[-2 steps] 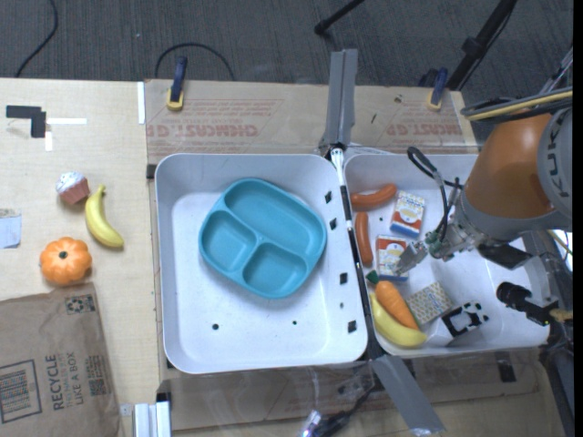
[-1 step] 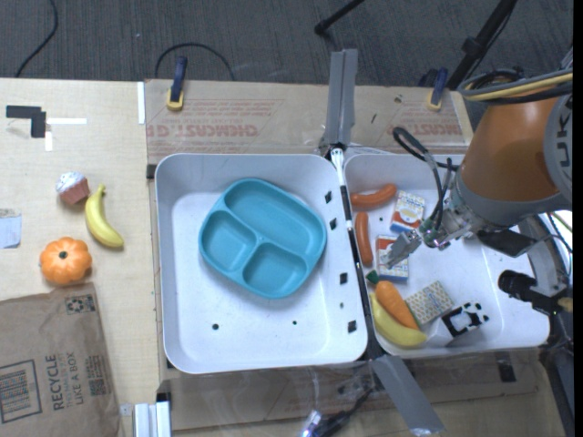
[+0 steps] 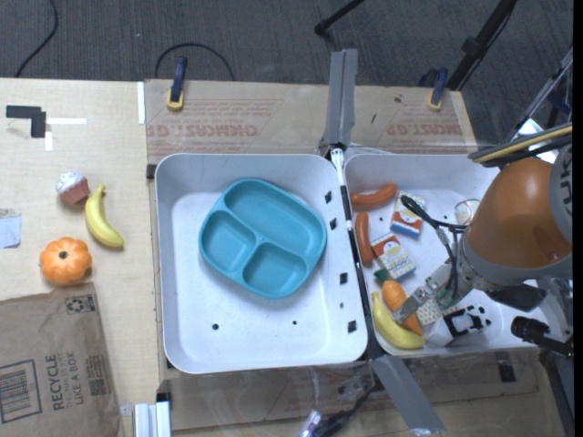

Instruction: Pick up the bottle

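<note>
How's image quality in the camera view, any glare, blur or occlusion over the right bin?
Camera view: even, soft light with faint shadows; mild glare on the right bin rim; overall slightly soft, small items in that bin hard to resolve; the arm's orange band blocks that bin's right side; the blue tray reads sharp enough.

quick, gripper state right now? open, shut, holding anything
Gripper: low in the right bin over the toy food, but whether it is open, shut or holding anything cannot be told.

right bin (image 3: 474,176) crowded with toys, open floor around blue tray (image 3: 263,237) in left bin (image 3: 173,271)
</note>
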`<state>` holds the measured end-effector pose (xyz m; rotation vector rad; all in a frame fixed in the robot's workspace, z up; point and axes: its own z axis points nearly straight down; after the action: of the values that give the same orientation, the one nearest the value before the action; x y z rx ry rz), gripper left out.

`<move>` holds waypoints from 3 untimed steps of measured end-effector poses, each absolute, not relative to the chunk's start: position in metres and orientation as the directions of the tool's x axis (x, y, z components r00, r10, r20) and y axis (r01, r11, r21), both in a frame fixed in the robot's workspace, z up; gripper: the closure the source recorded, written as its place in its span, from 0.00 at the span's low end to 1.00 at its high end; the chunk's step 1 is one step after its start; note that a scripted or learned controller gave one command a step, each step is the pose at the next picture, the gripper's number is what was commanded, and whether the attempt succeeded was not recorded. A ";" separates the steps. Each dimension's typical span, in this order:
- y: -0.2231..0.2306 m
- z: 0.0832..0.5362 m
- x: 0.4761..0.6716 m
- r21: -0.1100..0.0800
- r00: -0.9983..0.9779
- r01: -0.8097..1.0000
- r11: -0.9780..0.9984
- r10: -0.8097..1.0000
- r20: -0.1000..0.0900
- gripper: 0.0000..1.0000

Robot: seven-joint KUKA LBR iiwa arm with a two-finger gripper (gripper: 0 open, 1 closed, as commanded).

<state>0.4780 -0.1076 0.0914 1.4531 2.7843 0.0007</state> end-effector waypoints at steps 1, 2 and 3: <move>-0.070 0.191 0.481 -0.002 -0.162 0.987 0.162 0.987 -0.001 0.00; -0.120 0.092 0.478 0.001 -0.298 0.955 0.298 0.955 -0.002 0.00; -0.134 0.231 0.515 0.000 -0.624 0.781 0.624 0.781 -0.001 0.00</move>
<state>0.5153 -0.1337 0.2309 1.3609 2.8304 -0.0012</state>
